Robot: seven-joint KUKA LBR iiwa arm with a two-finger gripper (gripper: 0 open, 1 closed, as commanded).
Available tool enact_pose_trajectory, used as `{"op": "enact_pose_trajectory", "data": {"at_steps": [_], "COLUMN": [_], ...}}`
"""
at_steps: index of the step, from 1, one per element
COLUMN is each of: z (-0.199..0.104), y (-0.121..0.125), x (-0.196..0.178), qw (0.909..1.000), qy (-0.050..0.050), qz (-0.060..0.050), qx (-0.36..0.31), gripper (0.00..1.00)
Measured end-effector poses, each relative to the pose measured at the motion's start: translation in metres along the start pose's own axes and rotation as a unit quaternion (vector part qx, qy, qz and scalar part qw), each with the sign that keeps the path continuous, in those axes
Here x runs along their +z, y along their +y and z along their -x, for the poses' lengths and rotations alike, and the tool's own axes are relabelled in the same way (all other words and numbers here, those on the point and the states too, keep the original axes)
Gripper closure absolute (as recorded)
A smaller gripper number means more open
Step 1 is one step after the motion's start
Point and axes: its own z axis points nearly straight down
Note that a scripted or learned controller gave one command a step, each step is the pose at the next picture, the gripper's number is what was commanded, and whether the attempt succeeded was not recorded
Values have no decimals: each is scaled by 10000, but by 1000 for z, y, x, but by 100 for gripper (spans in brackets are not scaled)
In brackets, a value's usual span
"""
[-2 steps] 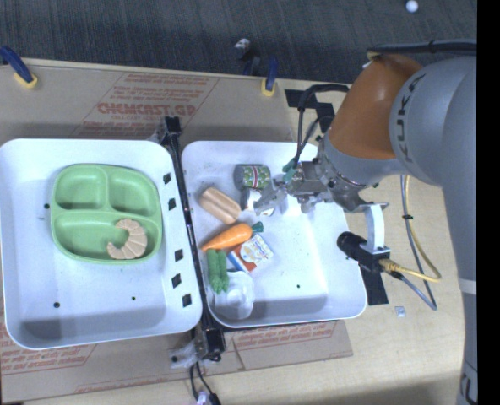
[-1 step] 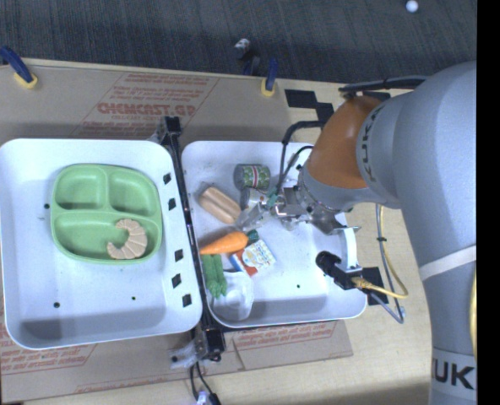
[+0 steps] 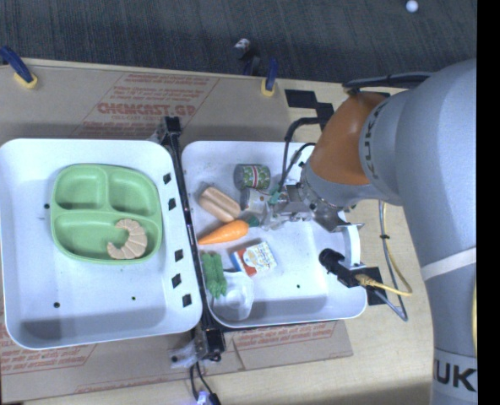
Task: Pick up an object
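Clearly the carrot (image 3: 225, 233) is the handiest landmark: it lies near the middle of the right bin (image 3: 339, 309), its orange body pointing toward the gripper (image 3: 271, 209), which sits just beside its thick end and above the bin floor. Whether the gripper is parted or closed cannot be told from the camera view; nothing can be seen held in it.

Just above the carrot lies a tan bread roll (image 3: 220, 202), and beyond that, further from the carrot, a small green can (image 3: 252, 176) stands near the bin's back wall. Just below the carrot sits a small carton (image 3: 255, 258) with red and white print, and beside that a leafy green piece (image 3: 214, 275) against the divider. Well away from the carrot, in the left bin (image 3: 30, 327), a green divided plate (image 3: 106, 212) holds a croissant (image 3: 128, 239).

Judging by looks, the carrot is a light, stiff plastic toy, smooth and tapered, so it could slip out lengthwise; a grip across its thicker middle seems safest. The can would be hard and round, likely to roll if nudged.

Red lettering on the cardboard (image 3: 144, 99) under the bins reads roughly "CHEMCAST GP". The arm's base shows "UK". The carton's print is too small to read.
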Motion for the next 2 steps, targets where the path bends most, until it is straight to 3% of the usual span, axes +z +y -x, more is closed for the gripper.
{"op": "enact_pose_trajectory", "data": {"at_steps": [1, 2], "z": [-28, -28], "y": [-30, -31], "x": [-114, -113], "qw": [10000, 10000], "qy": [7, 9], "qz": [30, 24], "qx": [25, 25], "gripper": [100, 0]}}
